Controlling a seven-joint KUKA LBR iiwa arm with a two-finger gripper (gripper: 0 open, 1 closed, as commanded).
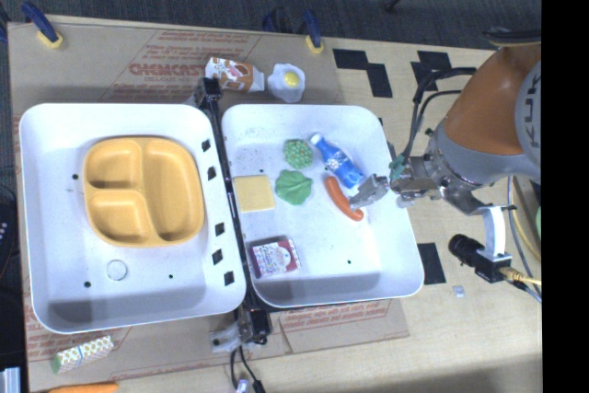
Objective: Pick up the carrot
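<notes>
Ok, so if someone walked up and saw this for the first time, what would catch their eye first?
Probably the big yellow divided tray sitting in the left bin. Next, the grey and orange arm reaching in from the right, its gripper right beside the small orange carrot in the right bin, near a blue bottle.

Both bins (37, 198) are white. In the left one lies a yellow-orange divided tray (143, 189). The right bin (396, 244) holds an orange carrot (344, 200), a blue bottle (339, 163) with a white cap, a bumpy green piece (297, 153), a flat green leaf (294, 187), a pale yellow square (254, 193) and a dark red packet (273, 257). The bench (368, 336) is tan cardboard with red print and black squares. The arm (492, 120) is grey with an orange band.
</notes>
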